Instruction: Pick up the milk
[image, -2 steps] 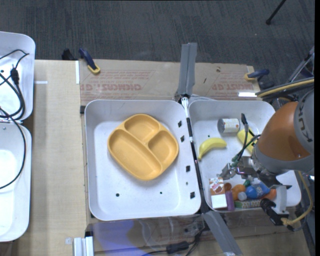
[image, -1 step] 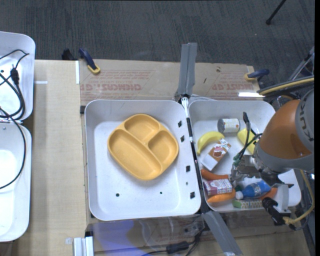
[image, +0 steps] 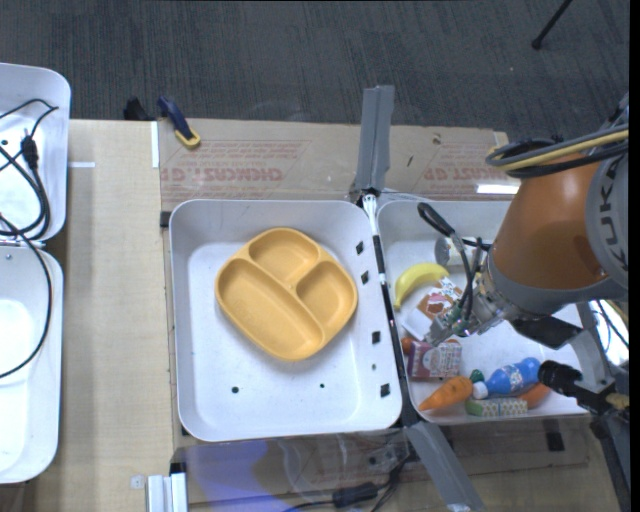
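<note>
While the grey arm (image: 560, 235) with its orange band reaches in from the right over the right-hand bin (image: 400, 215), the gripper (image: 452, 325) hangs low among the clutter there, just above a small carton with red and white printing (image: 437, 358) that looks to be the milk; the carton lies in the lower left part of that bin, close to the wall shared with the other bin. Whether the pincer is released or clenched cannot be told from this slant – the wrist and cabling cover most of it, and nothing can be seen clearly between its tips. Just above the gripper sits a second printed packet (image: 437, 301), and beyond that a yellow banana (image: 420, 279) curves toward the dividing wall. Below the carton an orange carrot (image: 444, 394) lies pointing toward the lower left corner of the bin, and to its right a blue and white bottle (image: 510, 378) rests on its side, with a small green-capped item (image: 498, 406) just beneath it. A dark-handled utensil (image: 437, 221) lies near the top of the same bin. The left bin (image: 190, 330) holds a yellow divided plate (image: 287, 291) with three compartments, set slightly askew near the middle – well apart from everything in the right bin
</note>
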